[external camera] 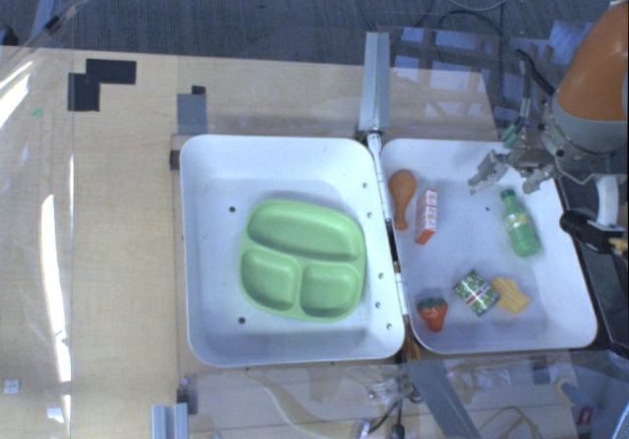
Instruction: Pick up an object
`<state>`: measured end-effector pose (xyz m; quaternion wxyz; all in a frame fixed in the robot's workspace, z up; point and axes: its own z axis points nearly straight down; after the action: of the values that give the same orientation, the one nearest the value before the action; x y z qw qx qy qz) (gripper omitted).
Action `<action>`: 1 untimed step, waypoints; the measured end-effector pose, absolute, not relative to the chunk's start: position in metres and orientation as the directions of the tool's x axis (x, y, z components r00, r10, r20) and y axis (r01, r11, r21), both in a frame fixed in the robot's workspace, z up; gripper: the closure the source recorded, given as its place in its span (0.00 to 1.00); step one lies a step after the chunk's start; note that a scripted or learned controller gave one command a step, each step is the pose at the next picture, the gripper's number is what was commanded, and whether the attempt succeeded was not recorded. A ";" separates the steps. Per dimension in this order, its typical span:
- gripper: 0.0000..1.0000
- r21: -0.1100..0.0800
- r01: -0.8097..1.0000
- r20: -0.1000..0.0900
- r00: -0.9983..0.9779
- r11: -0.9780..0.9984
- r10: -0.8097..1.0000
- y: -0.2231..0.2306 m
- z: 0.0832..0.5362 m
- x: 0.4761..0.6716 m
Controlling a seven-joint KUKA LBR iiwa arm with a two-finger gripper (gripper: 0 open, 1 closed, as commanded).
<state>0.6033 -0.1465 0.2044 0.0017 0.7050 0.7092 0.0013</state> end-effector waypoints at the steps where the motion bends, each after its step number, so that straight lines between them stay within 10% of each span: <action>1: 0.00 0.005 0.998 -0.002 -0.058 0.058 0.998 -0.205 0.157 0.587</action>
<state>0.5875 -0.2046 0.1573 0.0024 0.6863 0.7273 0.0011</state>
